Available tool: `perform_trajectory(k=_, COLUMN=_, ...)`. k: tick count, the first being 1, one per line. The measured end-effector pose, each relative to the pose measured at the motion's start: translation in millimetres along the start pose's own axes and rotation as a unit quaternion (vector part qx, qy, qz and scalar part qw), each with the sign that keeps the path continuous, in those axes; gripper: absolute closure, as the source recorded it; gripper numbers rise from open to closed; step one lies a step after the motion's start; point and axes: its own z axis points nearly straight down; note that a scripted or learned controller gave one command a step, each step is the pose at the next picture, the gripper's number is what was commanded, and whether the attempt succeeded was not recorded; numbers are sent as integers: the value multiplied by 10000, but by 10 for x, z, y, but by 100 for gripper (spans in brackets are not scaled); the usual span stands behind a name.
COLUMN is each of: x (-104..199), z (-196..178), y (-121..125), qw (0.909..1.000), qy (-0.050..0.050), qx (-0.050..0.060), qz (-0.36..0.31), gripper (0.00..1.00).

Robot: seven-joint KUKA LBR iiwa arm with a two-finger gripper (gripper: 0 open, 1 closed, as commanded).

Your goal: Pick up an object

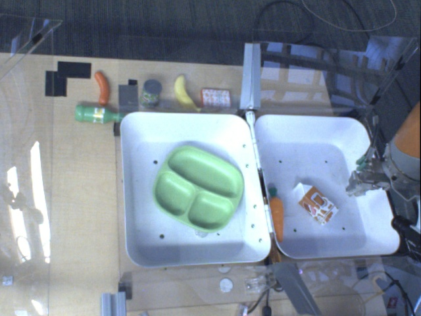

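White right bin (329, 245): hand (364, 182) hovering at its right wall.

Hand sits at the bin's right edge, nothing visibly between its fingers; whether they are open or closed, I cannot tell. Orange-and-white packet (318, 205) lies mid-bin, apart from the hand, and a carrot (277, 217) hugs the bin's left wall. Beside it, the left bin (141, 176) carries a green divided tray (198, 187).

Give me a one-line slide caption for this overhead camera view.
Pincer hovers at the right bin near a snack packet and carrot; green divided tray fills the left bin.
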Motion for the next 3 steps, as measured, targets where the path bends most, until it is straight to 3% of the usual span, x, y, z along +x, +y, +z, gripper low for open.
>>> perform_trajectory(k=1, x=-1, z=0, y=0, qw=10000, qy=0, qx=1, qz=3, gripper=0)
perform_trajectory(k=2, x=364, z=386, y=-118, qw=9999, qy=-22, qx=-148, qz=-3, gripper=0)
perform_trajectory(k=3, x=946, z=441, y=23, qw=9982, qy=-21, qx=-257, qz=540, gripper=0)
